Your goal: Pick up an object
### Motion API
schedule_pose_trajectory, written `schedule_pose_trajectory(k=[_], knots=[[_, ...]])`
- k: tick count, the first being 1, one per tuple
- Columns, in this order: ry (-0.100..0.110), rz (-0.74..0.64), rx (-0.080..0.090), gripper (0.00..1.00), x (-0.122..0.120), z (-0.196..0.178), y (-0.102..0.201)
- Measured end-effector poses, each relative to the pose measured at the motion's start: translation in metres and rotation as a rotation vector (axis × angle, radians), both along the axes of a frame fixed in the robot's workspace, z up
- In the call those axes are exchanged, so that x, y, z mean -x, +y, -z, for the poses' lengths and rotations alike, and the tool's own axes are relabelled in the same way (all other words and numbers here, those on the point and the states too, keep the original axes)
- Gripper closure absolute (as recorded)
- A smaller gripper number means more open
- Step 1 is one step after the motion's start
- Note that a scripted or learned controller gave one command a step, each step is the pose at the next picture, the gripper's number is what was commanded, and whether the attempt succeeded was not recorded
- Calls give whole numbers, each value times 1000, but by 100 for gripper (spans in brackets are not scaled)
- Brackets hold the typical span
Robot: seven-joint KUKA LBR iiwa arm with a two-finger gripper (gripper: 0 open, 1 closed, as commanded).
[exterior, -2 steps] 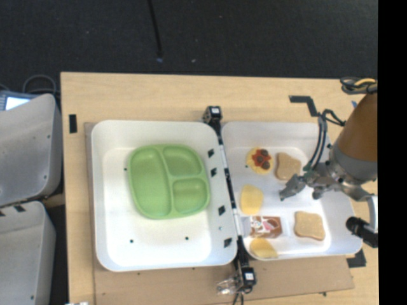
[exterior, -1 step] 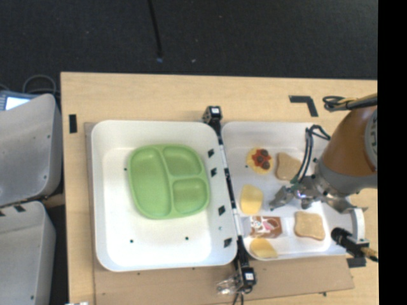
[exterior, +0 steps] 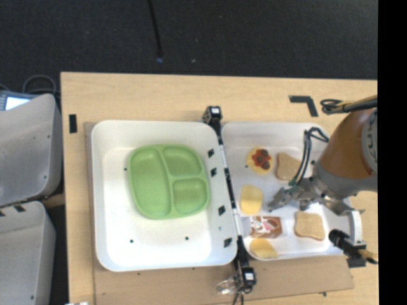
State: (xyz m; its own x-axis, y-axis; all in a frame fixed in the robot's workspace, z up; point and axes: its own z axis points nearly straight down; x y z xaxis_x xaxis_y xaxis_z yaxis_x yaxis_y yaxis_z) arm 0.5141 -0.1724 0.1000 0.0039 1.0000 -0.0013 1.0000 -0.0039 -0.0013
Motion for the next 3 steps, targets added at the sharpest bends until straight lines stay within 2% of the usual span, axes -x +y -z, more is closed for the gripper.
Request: schedule_pose_trajectory(k=[1,2,3], knots=[[-4,6,0,100,-1,-12,-1],[-8,-7,1,100,2,-71,5],[-8,-7,1,100,2,-115,3]])
